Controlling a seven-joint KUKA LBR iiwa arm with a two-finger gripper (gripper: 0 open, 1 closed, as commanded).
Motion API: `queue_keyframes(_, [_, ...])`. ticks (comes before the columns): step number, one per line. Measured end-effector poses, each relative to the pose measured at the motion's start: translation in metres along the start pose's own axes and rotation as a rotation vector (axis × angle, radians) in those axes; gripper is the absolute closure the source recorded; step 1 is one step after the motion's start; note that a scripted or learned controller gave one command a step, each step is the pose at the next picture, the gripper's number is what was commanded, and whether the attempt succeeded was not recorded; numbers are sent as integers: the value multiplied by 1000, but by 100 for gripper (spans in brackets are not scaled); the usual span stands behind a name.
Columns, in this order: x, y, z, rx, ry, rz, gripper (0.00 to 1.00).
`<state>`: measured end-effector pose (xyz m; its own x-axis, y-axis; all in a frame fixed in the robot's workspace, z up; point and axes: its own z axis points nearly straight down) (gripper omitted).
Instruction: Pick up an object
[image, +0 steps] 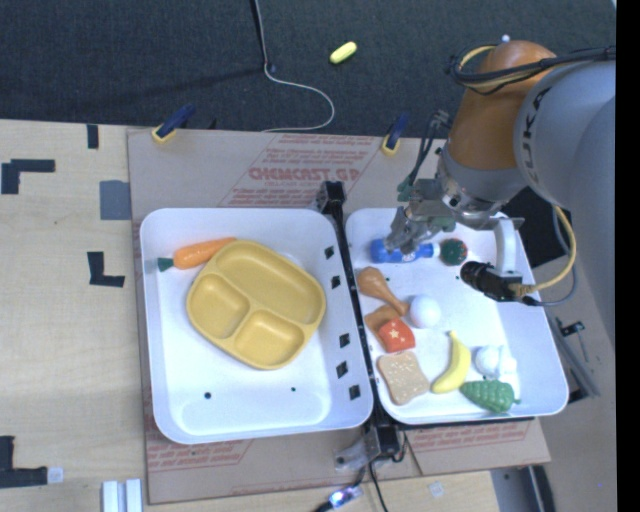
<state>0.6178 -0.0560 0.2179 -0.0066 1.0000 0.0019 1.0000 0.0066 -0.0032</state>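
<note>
Item: gripper (408, 240), low over the far end of the right bin (535, 345), toward that bin's 11 o'clock corner. How far the jaws are parted cannot be told; the wrist hides them from above, and nothing is visibly held between them.

Item: blue object (397, 251), flat on the bin floor directly beneath the gripper and touching or just short of it. Long axis runs roughly 3 to 9 o'clock; one end shows at the gripper's 8 o'clock, the other at its 4 o'clock. Judged the likeliest target, being nearest.

Item: dark green ball (454, 250), at 3 o'clock of the gripper, near.

Item: drumstick (380, 287), at 7 o'clock, near.

Item: white ball (426, 312), at 5 o'clock, farther off.

Item: banana (454, 364), bread slice (403, 378), well apart at 5 to 6 o'clock.

Item: left bin (235, 405), holding a yellow tray (256, 302) and a carrot (200, 252), at 9 o'clock.
</note>
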Motion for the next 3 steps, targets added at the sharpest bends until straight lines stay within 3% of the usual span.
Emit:
queue_keyframes(1, [33, 5, -17, -3, -1, 2, 100])
queue_keyframes(2, [25, 5, 5, 1, -3, 6, 100])
queue_keyframes(3, [37, 4, 0, -1, -2, 4, 100])
